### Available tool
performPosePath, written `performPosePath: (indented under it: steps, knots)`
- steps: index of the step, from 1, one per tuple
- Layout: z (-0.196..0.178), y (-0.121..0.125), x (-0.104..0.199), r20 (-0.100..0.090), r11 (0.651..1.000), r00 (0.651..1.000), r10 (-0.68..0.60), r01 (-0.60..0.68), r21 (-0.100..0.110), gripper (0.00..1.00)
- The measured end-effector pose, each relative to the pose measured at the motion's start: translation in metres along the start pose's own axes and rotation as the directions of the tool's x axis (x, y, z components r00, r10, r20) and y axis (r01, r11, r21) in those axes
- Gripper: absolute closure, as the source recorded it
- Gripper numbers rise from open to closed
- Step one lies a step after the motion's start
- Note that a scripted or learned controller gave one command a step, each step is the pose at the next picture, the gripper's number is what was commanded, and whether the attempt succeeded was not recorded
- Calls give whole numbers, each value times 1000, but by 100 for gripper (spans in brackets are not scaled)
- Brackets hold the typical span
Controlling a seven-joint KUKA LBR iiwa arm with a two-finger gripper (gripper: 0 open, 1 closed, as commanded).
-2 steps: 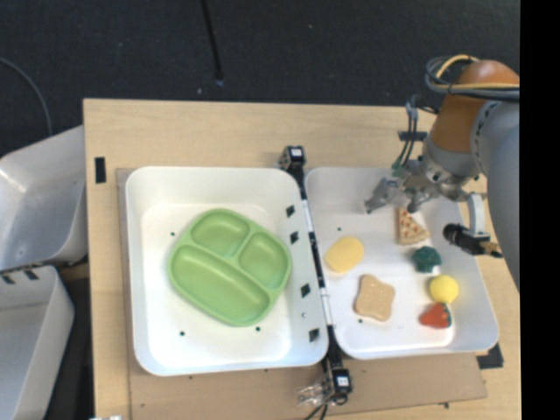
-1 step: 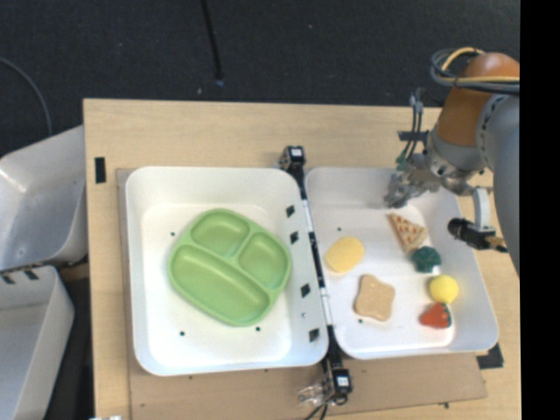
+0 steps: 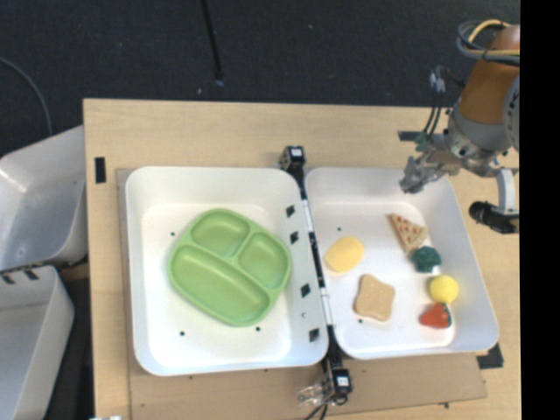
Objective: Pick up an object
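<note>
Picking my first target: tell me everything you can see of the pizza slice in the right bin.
The pizza slice looks like a small plastic toy wedge: tan crust edge, orange-red top with pale spots. It lies flat on the floor of the right bin, toward its far right part, just above a dark green toy, close but apparently not touching. The gripper hangs above it, apart.

The arm [image 3: 486,94] enters from the right edge of the camera view, its orange band uppermost and the grey wrist section below it angling down and to the left. The hand [image 3: 416,175] hangs at the end of the wrist, pointing downward, low at the far right of the scene. Cables loop beside the wrist.
</note>
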State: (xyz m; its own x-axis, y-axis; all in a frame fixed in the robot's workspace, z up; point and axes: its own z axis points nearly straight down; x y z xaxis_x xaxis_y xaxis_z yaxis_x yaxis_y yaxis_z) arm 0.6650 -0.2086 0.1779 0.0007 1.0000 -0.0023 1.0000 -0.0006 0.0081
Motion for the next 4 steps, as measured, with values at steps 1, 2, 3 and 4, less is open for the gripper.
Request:
performPosePath:
  steps: [1,2,3,4]
  knots:
    - [-39,1,-2,-1,1000,1000,-3,3,2,100]
    - [-34,-7,50,-2,1000,1000,-5,5,7,100]
    - [-49,-11,105,-4,1000,1000,-7,7,7,100]
    - [-45,-9,152,-3,1000,1000,-6,6,8,100]
